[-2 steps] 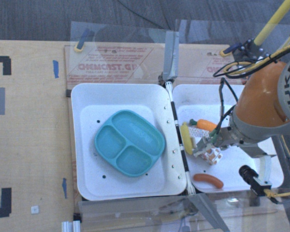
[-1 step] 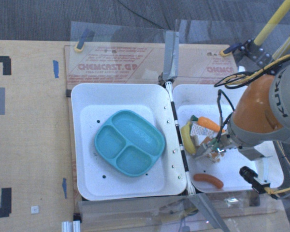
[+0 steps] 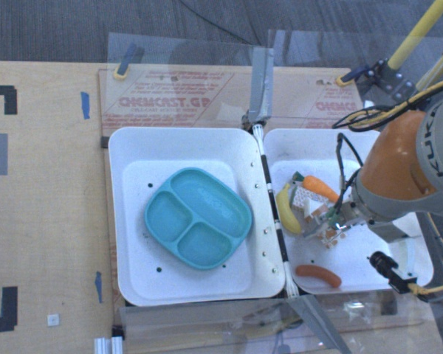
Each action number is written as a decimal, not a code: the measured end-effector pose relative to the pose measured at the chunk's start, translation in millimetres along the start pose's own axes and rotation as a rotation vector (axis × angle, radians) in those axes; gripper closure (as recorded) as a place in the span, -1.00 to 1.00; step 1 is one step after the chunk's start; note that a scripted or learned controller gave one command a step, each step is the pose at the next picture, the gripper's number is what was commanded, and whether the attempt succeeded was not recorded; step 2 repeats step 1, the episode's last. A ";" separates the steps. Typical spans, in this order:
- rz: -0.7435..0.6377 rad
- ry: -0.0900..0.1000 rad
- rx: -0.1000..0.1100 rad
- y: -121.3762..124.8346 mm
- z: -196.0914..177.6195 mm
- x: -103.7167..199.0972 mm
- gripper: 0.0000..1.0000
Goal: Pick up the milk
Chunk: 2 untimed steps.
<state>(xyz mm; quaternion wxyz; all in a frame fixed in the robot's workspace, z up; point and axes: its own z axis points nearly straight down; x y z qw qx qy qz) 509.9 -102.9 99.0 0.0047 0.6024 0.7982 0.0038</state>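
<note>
We note the gripper low in the right bin, its grip state unreadable to us, pressed against the small milk carton, which sits just right of the banana, below the carrot, above the sausage.

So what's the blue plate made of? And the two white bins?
The blue plate looks like smooth moulded plastic: one even turquoise colour, rounded edges, three dished sections and a soft sheen. The left bin and right bin also look like plastic, matt white with rounded corners and rolled rims. That's my guess from their look alone; I can't be sure.
</note>
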 end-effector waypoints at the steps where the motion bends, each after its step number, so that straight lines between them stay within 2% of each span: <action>1: -0.092 0.003 0.011 54.8 -85.1 54.3 1.00; 2: -0.092 0.003 0.011 54.8 -85.1 54.3 1.00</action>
